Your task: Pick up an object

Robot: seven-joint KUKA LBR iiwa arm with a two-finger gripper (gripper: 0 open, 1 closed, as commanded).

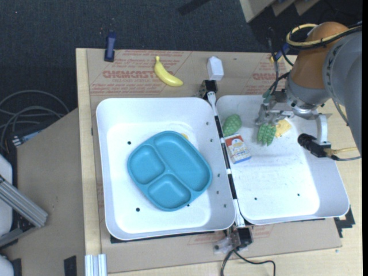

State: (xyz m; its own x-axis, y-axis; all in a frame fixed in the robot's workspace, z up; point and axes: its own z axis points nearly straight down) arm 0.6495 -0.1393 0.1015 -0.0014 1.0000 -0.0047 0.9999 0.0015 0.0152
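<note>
Bright, even light falls from overhead, and both white bins [109, 125] nearly wash out, their rims glaring. Shadows are soft and short, hugging the blue tray [168, 169] toward six o'clock. The dark floor at eleven o'clock stays dim. Fine detail looks slightly soft and grainy throughout.

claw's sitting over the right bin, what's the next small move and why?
Probably a short straight lift, to test the grip. The claw is low in the right bin, right on top of a bumpy green toy beside a yellow piece. Whether the toy is actually gripped isn't clear, and a lift would show it.
</note>
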